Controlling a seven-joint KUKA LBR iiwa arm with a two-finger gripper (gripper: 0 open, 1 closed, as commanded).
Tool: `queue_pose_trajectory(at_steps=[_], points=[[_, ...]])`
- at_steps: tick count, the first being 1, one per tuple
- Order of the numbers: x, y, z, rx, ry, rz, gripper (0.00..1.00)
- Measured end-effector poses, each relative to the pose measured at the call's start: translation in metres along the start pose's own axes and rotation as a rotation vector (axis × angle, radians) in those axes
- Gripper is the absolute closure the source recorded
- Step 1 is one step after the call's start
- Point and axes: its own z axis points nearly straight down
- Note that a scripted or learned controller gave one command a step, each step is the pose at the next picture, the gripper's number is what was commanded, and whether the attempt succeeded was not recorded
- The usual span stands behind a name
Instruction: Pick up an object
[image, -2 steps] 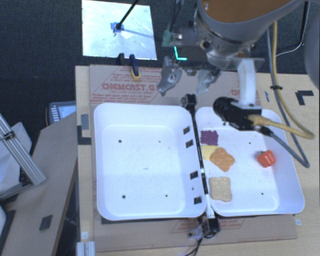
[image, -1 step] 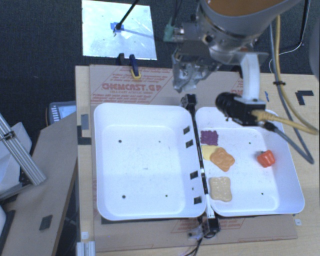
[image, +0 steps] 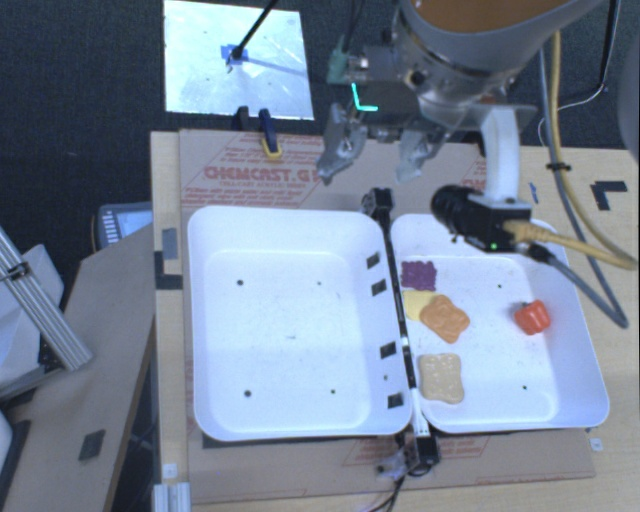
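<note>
The orange waffle (image: 444, 318) lies in the right bin (image: 575, 400), near the divider (image: 392, 300). Just beyond it sits a purple piece (image: 418, 274), nearer the camera a tan cracker (image: 441, 377), and well right a red pepper (image: 533, 317). My gripper (image: 378, 162) hangs above the bins' far edge, jaws spread, pinching nothing.

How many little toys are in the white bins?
4, maybe 5, all in the right bin: a purple piece at the divider, an orange waffle shape below it, a tan one lower, a red-orange piece right. A yellow sliver may be a fifth.
</note>
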Motion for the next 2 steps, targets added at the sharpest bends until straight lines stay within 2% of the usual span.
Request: queue_pose_trajectory(at_steps=[2], points=[[0.0,0.0,0.0,0.0,0.0,0.0,0.0]])
